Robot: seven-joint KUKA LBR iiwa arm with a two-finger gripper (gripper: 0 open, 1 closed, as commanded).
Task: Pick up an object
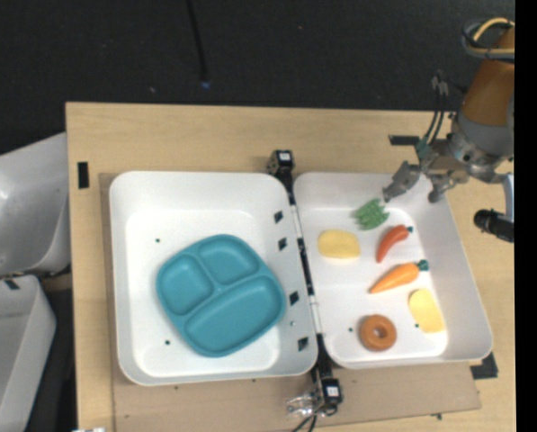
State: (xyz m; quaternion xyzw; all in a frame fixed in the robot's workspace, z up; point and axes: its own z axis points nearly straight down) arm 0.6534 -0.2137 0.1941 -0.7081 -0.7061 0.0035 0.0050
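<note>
Nearest you, at the front of the right bin (466, 331), lie a brown doughnut (377, 332) and a pale yellow piece (426, 310). Behind them you see an orange carrot (398, 276), a red pepper (393, 240), a yellow lemon-like piece (338, 245) and a green leafy piece (371, 214). The tool (418, 183) hangs over the bin's far right corner, fingers spread, holding nothing, one finger just beside the green piece. The left bin (133, 205) holds a blue divided plate (219, 293). Both bins rest on the table (178, 138).
</note>
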